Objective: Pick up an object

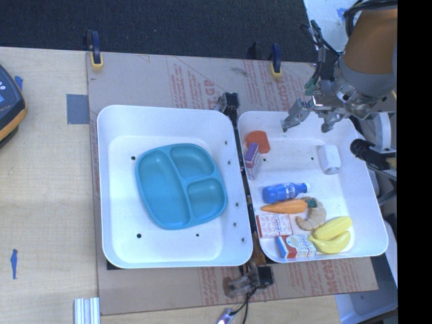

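Note:
My gripper (312,120) hangs over the far edge of the right bin (368,187), its two grey fingers spread apart with nothing between them. Below it in that bin lie an orange-red object (257,140), a small purple box (251,156), a white block (329,158), a blue bottle (283,192), a carrot (285,207), a beige piece (314,216), a yellow banana (331,229) and a red and white packet (275,227). The gripper is above and apart from all of them.
The left bin (108,181) holds a blue divided plate (181,184). Clamps (96,49) pin the cardboard at the far edge. A dark device (8,103) sits at the far left of the bench. A black part (368,151) juts in near the right bin's right side.

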`<act>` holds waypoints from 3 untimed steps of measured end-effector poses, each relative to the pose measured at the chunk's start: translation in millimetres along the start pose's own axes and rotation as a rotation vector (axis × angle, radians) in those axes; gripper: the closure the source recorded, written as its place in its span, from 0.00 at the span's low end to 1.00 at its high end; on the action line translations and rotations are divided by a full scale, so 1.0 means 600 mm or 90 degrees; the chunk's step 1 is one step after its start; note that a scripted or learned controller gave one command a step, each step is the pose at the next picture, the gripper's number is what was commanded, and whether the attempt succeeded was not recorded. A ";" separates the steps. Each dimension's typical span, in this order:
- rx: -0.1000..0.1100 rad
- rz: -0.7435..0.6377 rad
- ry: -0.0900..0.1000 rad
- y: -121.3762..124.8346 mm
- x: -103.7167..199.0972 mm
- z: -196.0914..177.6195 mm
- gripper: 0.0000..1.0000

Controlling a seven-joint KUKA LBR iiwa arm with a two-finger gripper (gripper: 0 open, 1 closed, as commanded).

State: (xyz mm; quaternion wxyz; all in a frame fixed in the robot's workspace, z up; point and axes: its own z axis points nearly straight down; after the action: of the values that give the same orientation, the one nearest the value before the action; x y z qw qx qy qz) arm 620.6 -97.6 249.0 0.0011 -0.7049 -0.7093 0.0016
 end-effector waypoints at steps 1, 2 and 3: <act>0.002 -0.001 -0.001 0.059 0.045 0.096 0.00; 0.002 -0.001 0.000 0.060 0.094 0.095 0.00; 0.003 -0.002 0.000 0.060 0.121 0.095 0.00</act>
State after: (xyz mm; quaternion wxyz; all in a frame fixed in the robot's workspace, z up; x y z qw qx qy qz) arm 655.9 -25.1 191.8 0.0026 -0.7039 -0.7103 0.0033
